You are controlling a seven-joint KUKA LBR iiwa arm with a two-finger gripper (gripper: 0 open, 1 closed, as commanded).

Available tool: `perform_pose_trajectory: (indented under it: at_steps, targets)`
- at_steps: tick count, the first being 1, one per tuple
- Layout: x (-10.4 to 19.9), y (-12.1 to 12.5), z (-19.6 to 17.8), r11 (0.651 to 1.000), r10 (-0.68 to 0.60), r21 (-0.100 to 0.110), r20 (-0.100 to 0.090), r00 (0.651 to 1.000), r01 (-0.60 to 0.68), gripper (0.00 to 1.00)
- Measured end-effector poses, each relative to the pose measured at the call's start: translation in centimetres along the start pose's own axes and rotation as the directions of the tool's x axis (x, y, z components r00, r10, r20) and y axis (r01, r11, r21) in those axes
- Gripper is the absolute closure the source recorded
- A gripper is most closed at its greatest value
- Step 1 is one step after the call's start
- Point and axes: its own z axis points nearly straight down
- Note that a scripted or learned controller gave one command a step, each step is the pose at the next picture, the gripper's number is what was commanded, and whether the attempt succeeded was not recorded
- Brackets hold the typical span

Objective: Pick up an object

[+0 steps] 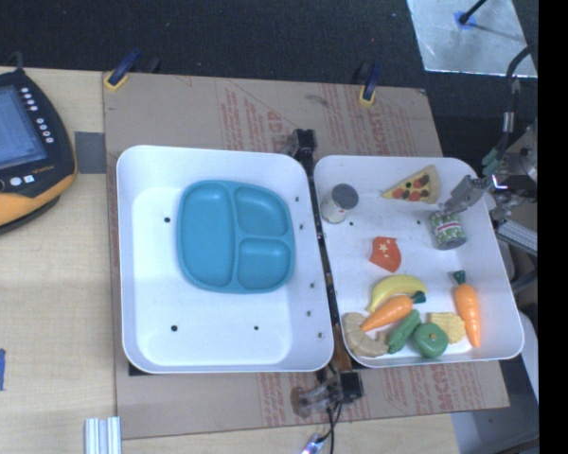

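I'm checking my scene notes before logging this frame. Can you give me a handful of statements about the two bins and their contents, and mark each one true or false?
1. The blue divided plate lies in the left bin. True.
2. The pizza slice sits on the blue divided plate. False: it lies near the far edge of the right bin.
3. Two carrots are in the right bin. True: one carrot lies near its right wall, another carrot below the banana.
4. The gripper is over the left bin. False: it is over the right bin, near the can.
5. The red piece touches the banana. False: bare bin floor shows between them.
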Motion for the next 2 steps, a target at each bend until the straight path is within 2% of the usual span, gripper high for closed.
perform_pose_trajectory:
  at_steps: [1, 2]
  targets:
    - [1.3, -7.1, 14.5, 1.0, -0.002, 0.002, -0.001, 1.0, 0.002, 0.0]
    - [8.4, -4.5, 16.4, 1.0, -0.004, 0.001, 0.0, 1.0, 0.004, 0.0]
